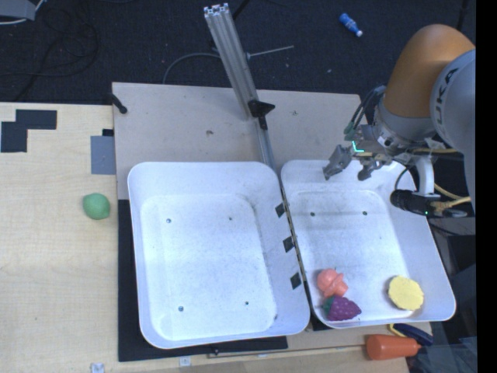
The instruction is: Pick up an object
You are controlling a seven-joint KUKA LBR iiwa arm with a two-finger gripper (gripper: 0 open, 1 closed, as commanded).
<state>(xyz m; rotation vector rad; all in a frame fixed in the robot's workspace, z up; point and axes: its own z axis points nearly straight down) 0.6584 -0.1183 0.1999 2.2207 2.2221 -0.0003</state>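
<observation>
Two shallow white bins sit side by side on the counter [194, 123]. The left bin [147, 185] holds nothing but its speckled floor. The right bin [373, 208] carries three small things, all near its front edge: a pinkish-orange object [332, 282], a purple object [342, 309] just in front of it and seemingly touching it, and a yellow round object [405, 293] well apart toward the front right corner. The pink and purple pieces may be toy fruit, though the view is too coarse to be sure.

The gripper [351, 164] hangs over the back rim of the right bin, far from those three things, its two fingers spread apart with nothing between them.

Outside the bins, a green ball [97, 206] lies on the wooden surface to the left, and an orange object [390, 346] lies just in front of the right bin.
</observation>
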